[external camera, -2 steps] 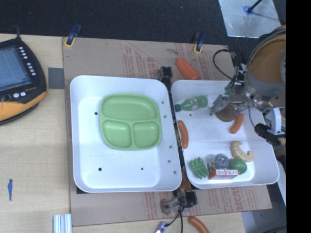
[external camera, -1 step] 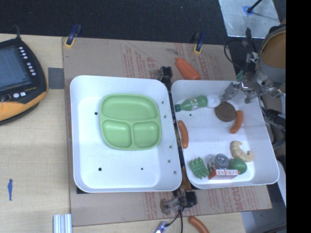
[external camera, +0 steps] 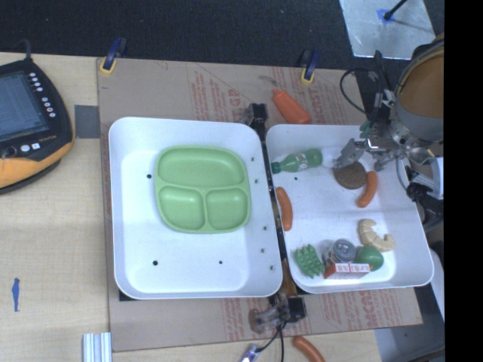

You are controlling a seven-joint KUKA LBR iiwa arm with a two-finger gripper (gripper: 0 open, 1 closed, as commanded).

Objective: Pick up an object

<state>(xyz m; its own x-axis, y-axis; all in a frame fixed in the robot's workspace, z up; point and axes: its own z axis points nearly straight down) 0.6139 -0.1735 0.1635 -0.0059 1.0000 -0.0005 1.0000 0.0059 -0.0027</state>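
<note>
Your gripper [external camera: 361,151] sits over the far right part of the right bin [external camera: 317,191], fingers spread apart with nothing between them. The tips hang just above and beside the brown disc [external camera: 350,176], which lies flat on the bin floor. Touching or almost touching the disc's right side is an orange sausage [external camera: 367,188], tilted.

Further out, a green bottle [external camera: 297,161] lies on its side near the bin's left wall, and another sausage [external camera: 284,208] lies along the divider. At the near edge you have a crowded cluster: a green leafy piece [external camera: 307,260], a small can [external camera: 343,249], a red-and-white box [external camera: 346,271], a green ball [external camera: 370,259] and a pale curled piece [external camera: 374,235]. The left bin [external camera: 132,202] carries a green tray [external camera: 203,188].

The disc looks like your likeliest target. Watch for this: it is flat and low, so the fingers may close over its top and slip off, or come down on its rim and push it away. The sausage close by may get nudged or pinched along with it. The bin's far wall is also near the fingers.
</note>
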